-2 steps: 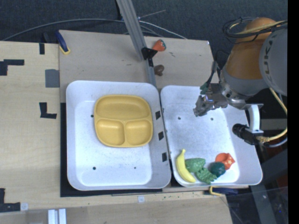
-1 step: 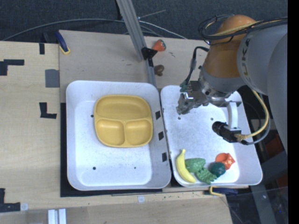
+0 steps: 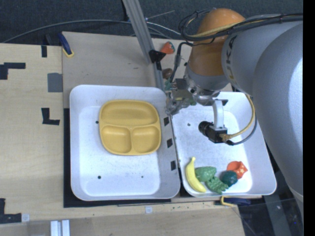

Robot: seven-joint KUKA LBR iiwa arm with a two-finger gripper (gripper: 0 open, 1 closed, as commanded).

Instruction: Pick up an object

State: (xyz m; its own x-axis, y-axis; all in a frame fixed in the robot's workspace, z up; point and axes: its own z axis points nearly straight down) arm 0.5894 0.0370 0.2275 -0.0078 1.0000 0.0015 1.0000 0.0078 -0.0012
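yellow divided plate [image 3: 130, 126] in the white left bin [image 3: 81, 132]; right bin [image 3: 256, 156] has a yellow banana [image 3: 193, 177], green veggies [image 3: 209, 178], orange-red piece [image 3: 237, 168]. tan table [image 3: 98, 58].

We see a bulky arm [image 3: 275, 73] with smooth, pale grey rounded casing. Above the wrist sits a glossy orange band [image 3: 216, 33], dome-shaped from this angle. Thin black cables [image 3: 197, 21] loop over the orange part, and a yellowish cable [image 3: 248, 127] curves down to a small black cylindrical fitting [image 3: 210, 131]. The end effector [image 3: 178, 100] is a cluster of grey metal parts.
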